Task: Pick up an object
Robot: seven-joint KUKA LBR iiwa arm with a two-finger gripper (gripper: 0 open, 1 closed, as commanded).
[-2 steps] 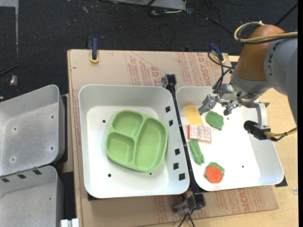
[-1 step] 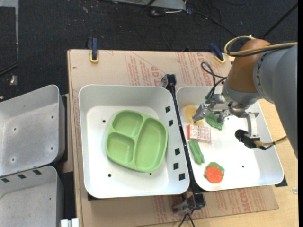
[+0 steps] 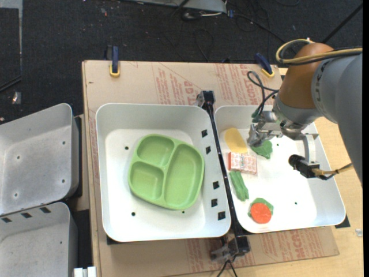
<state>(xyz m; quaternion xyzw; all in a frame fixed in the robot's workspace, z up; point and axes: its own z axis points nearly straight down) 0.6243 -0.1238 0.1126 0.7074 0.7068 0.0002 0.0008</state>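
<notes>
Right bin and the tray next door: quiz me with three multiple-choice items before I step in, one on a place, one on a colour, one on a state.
1. Where does the gripper sit?
A. over the left bin
B. in the right bin, by the dark green toy
C. off the bench

2. What colour is the divided tray?
A. light green
B. red
C. blue

3. How does the red tomato toy lie?
A. on the tray
B. between the fingers
C. loose on the bin floor, near its front edge

Key: 1 B, the arm's tip meets that toy; 2 A, plainly pale green; 3 C, nothing touches it.
</notes>
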